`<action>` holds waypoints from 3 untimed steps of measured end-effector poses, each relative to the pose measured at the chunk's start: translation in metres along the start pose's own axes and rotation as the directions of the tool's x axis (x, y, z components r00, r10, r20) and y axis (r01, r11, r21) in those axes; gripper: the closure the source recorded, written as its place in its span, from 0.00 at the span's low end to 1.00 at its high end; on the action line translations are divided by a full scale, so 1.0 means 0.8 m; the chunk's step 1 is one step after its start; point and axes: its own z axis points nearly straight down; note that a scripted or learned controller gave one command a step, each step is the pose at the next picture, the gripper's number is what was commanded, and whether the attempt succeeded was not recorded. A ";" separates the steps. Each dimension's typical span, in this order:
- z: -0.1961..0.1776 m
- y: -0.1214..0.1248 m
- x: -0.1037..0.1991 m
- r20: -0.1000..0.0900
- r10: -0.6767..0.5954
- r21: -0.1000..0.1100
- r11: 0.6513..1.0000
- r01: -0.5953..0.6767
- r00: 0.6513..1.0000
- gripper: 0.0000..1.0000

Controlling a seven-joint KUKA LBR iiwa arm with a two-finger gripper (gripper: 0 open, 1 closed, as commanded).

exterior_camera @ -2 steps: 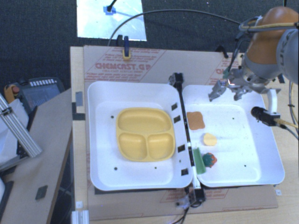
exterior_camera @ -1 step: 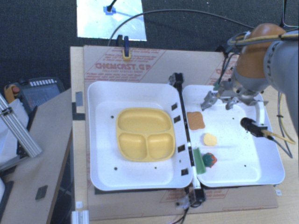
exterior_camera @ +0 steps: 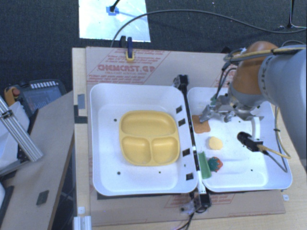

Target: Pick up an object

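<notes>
From the camera above the counter (exterior_camera: pixel 80 166), I see my two white bins side by side on a printed cardboard sheet (exterior_camera: pixel 129 67), with a black strip of clips along the wall they share. The left bin (exterior_camera: pixel 103 143) holds a yellow tray (exterior_camera: pixel 148 138) with three compartments, lying flat near its middle. My arm (exterior_camera: pixel 283 80) comes in from the right, its orange band (exterior_camera: pixel 252 71) above the wrist, and reaches over the right bin (exterior_camera: pixel 249 171). My claw (exterior_camera: pixel 213 111) hangs low over the upper left part of that bin, just beside a flat brown square (exterior_camera: pixel 202 126) that lies close to the shared wall; I cannot tell whether they touch. I cannot tell whether my claw is open or closed, and I see nothing held in it. The things I could pick all lie in the left half of the right bin. Below the brown square, apart from it, sits a small yellow lump (exterior_camera: pixel 215 143). Nearer the front, a green block (exterior_camera: pixel 203 166) lies along the shared wall, and a red piece (exterior_camera: pixel 217 164) with some green on it sits right against the block's right side
</notes>
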 end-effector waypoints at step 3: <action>-0.153 0.004 -0.003 0.002 -0.002 -0.010 1.000 0.002 1.000 1.00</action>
